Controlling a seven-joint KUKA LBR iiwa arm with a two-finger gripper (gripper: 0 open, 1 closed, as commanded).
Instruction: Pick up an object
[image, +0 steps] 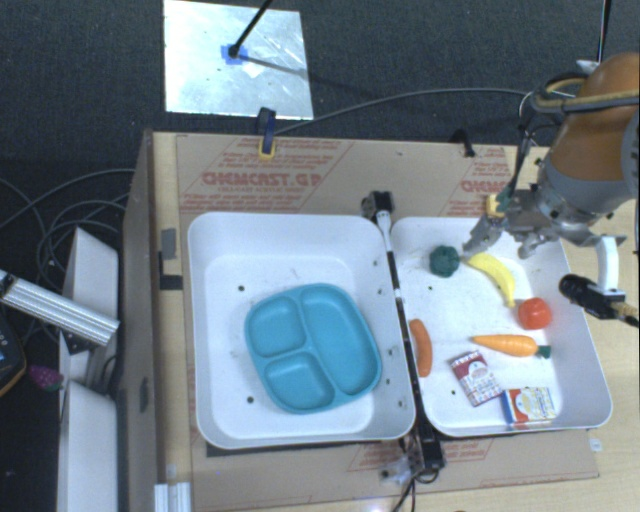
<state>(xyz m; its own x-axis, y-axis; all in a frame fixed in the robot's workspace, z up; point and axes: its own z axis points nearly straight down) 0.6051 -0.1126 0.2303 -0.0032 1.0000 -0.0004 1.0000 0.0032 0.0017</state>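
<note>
"CHEMCAST GP" print (262, 180) across bench board (300, 170)

Two white bins (215, 300); the left holds a light blue divided plate (312, 346). In the right bin: a dark green lump (445, 261), yellow banana (497, 275), red tomato (535, 313), orange carrot (508, 345) with a green tip, orange-red sausage (421, 346), and two red-and-white printed packets (474, 378) (529, 404)

Even, bright overhead light is cast across the scene, glare is thrown off the shiny silver metal sheet (238, 58) at upper left, and detail is slightly softened throughout.
</note>
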